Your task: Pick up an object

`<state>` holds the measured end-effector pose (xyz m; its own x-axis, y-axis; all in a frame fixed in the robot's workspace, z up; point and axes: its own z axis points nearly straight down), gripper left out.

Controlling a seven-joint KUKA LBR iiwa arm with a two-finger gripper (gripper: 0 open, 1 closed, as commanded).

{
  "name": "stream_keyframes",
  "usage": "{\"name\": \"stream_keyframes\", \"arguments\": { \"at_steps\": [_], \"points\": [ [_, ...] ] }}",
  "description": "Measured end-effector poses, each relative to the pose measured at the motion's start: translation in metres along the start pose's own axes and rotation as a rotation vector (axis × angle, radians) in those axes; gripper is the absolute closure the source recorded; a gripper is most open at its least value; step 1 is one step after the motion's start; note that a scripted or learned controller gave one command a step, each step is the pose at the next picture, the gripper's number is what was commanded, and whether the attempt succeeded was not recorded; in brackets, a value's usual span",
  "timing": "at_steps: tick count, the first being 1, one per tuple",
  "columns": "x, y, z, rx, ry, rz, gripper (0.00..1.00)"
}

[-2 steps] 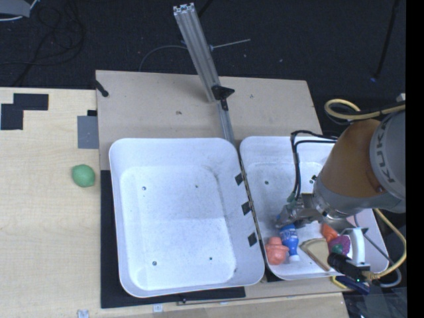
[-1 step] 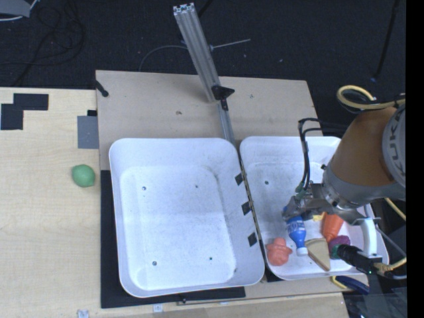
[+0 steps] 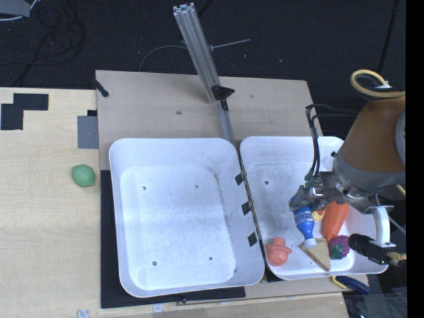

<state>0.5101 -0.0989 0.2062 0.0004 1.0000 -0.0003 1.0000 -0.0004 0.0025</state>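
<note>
The right white bin holds a small white bottle with a blue label and cap, an orange carrot-shaped toy, a purple and green piece, a tan wedge and a pink lumpy toy. My gripper hangs low in this bin, right above the top end of the bottle. The grey and orange arm reaches in from the right and hides the bin's right side.
The left white bin lies beside it, split off by a rim with black clips. A green ball rests on the wooden bench at the left. A metal rail slants up behind the bins.
</note>
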Motion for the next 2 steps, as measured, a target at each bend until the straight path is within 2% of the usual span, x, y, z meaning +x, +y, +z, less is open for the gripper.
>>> {"name": "stream_keyframes", "arguments": {
  "at_steps": [1, 2],
  "points": [
    [0.001, 0.003, -0.042, -0.001, 0.0, 0.0, 1.0],
    [0.042, 0.019, -0.036, 0.004, 0.0, -0.003, 1.0]
  ]
}}
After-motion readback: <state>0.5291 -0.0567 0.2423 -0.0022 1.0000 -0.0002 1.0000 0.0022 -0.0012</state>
